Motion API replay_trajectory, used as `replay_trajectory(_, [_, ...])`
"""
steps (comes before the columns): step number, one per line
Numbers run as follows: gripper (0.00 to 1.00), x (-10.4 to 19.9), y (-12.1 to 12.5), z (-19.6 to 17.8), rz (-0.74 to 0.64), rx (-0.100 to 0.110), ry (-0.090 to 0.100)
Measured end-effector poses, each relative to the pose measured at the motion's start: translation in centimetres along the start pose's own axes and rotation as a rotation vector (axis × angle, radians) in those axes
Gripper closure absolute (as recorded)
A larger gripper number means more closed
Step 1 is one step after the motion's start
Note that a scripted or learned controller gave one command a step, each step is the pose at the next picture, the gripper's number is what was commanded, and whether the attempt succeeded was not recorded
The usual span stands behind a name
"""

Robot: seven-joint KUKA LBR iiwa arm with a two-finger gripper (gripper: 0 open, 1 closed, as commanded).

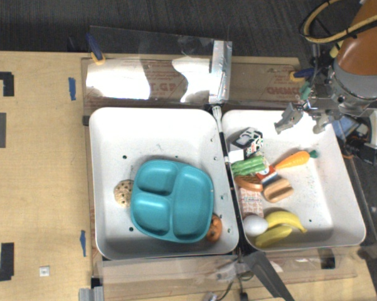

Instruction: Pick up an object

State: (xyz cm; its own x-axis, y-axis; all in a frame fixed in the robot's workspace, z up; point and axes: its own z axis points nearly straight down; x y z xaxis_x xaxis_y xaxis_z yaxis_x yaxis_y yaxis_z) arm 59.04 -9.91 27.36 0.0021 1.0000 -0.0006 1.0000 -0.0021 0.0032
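My gripper (303, 120) hangs over the far right part of the right bin (339, 199), its two fingers spread open with nothing between them. Below it and to the left lie a toy carrot (292, 160), a hot dog (277, 187), a green vegetable (248, 165), a black-and-white box (248, 140), a white egg (254, 224) and a yellow banana (281, 226). The left bin (106, 130) holds an upturned teal divided plate (173, 199), a cookie (123, 192) at its left and an orange item (214, 228) tucked at its right edge.
A clear plastic sheet and cardboard (175, 80) stand behind the bins. The arm's orange band and yellow cables (357, 36) fill the upper right. A packet (251, 200) lies along the right bin's left wall. Wooden bench (31, 168) extends to the left.
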Motion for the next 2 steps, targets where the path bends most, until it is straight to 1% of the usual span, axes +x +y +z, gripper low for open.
replay_trajectory(1, [0.00,-0.4,-1.8,-4.5,-0.221,-0.003,-0.002])
replay_trajectory(2, [0.00,2.9,-8.8,9.3,-0.321,0.013,0.004])
